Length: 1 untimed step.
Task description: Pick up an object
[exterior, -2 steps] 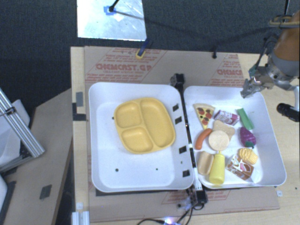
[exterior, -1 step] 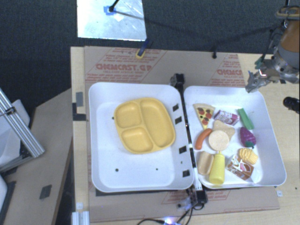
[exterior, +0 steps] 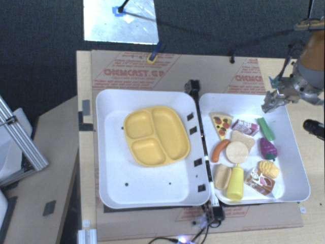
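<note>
While above bin (exterior: 297,151), gripper (exterior: 272,101) empty-looking.

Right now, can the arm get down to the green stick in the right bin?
Probably yes. The gripper hangs over the right bin's far corner, close to the green stick. The stick lies flat with nothing on top; a purple piece sits at its near end, so room there looks tight.

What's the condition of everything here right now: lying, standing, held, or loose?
Yellow tray: flat in left bin.
Pizza slice: lying loose, right bin.
Sausage: lying loose.
Yellow bottle: on its side.
Green stick: lying loose.
Tool: above the right bin's far edge.
</note>
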Available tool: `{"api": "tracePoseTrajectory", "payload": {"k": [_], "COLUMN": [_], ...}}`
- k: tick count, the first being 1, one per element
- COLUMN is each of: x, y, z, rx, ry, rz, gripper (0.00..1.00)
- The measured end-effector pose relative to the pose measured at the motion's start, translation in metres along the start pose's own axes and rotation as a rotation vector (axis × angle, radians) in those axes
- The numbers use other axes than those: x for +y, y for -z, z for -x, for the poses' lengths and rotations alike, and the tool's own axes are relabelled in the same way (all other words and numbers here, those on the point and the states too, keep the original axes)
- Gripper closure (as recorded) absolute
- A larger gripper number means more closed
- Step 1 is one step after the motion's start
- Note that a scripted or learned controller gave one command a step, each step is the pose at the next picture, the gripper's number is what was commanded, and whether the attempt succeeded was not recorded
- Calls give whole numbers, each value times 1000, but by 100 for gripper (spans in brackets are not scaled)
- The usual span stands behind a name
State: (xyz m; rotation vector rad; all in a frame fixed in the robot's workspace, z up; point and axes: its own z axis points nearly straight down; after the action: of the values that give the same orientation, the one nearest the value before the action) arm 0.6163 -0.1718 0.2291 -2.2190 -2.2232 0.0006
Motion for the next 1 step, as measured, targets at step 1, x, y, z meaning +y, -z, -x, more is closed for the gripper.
{"api": "tracePoseTrajectory", "payload": {"k": [1], "x": [-40], "y": [-10], "z": [-41], "rx": [1], "ry": [4], "rz": [-2], "gripper": [100]}}
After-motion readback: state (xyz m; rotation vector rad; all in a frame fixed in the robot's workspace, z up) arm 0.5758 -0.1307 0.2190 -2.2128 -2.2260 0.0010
